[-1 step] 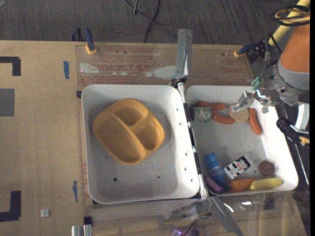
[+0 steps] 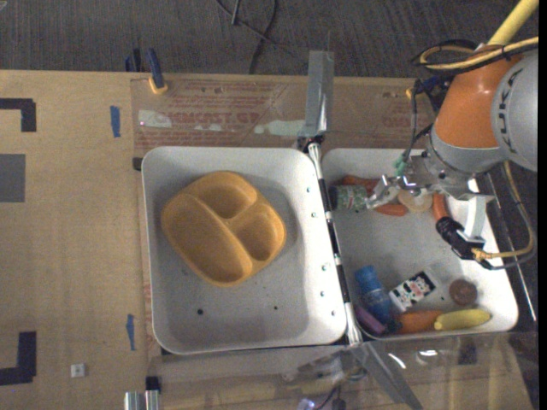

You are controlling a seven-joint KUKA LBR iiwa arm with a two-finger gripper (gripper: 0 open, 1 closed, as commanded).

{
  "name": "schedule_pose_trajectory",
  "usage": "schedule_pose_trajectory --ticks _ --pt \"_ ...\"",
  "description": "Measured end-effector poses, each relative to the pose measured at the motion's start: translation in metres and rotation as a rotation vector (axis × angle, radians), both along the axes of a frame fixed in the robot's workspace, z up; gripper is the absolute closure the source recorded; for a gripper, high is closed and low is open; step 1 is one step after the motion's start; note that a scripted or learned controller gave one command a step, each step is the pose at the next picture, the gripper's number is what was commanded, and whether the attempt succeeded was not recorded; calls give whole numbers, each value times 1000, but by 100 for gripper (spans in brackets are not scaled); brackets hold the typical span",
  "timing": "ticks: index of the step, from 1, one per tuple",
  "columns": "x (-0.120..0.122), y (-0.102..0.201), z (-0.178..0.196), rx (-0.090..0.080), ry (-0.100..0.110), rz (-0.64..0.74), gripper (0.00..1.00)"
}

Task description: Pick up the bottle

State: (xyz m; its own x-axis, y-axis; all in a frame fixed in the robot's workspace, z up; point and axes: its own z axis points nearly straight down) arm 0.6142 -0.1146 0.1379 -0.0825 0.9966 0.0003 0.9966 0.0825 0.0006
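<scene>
The bottle (image 2: 369,285) is small and blue with a blue cap. It lies in the right bin (image 2: 410,250) near the bin's front left corner, close to the wall between the bins. My gripper (image 2: 386,191) hangs over the back of the same bin, beside a green can (image 2: 349,197) and above an orange carrot-like piece (image 2: 393,209). It is well behind the bottle and apart from it. The grey arm with its orange band (image 2: 474,101) comes in from the upper right.
Beside the bottle lie a purple piece (image 2: 370,319), a cow-patterned carton (image 2: 411,290), a carrot (image 2: 419,319), a banana (image 2: 462,318) and a brown ball (image 2: 463,291). A yellow divided plate (image 2: 224,226) sits in the left bin (image 2: 171,314).
</scene>
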Motion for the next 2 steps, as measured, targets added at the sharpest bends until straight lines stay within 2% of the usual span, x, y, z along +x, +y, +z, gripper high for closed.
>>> schedule_pose_trajectory --ticks 1,2 --pt "-44 73 47 1 4 -320 0" --pt "-92 53 46 1 3 -106 0"
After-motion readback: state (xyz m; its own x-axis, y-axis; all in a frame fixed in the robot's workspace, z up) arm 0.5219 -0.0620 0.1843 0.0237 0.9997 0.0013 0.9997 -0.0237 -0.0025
